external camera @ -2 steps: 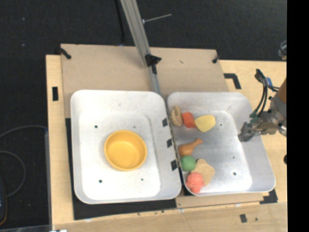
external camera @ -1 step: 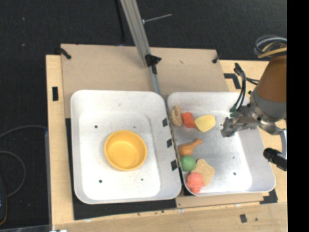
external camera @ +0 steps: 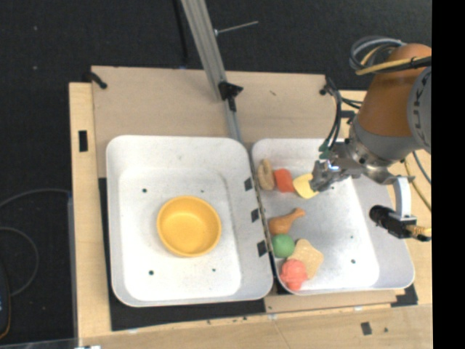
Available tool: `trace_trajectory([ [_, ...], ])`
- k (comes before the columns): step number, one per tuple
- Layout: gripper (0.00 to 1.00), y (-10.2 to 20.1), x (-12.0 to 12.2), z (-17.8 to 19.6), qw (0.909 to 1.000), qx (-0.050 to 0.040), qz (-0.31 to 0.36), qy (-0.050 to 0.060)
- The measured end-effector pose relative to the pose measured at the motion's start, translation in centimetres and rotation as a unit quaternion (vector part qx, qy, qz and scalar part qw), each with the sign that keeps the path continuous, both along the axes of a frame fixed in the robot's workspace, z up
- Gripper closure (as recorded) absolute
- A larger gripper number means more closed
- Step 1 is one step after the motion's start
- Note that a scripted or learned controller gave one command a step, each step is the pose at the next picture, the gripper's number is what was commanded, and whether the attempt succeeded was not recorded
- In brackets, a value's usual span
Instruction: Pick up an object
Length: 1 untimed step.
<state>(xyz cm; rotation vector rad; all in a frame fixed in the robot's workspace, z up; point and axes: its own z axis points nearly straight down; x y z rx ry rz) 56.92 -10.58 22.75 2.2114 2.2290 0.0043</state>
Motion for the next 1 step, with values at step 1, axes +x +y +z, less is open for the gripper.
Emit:
trace_trajectory([
  [1, 1.00, 4.11, 2.31, -0.16, 1.0000, 0.0001, -0.001, 0.001],
])
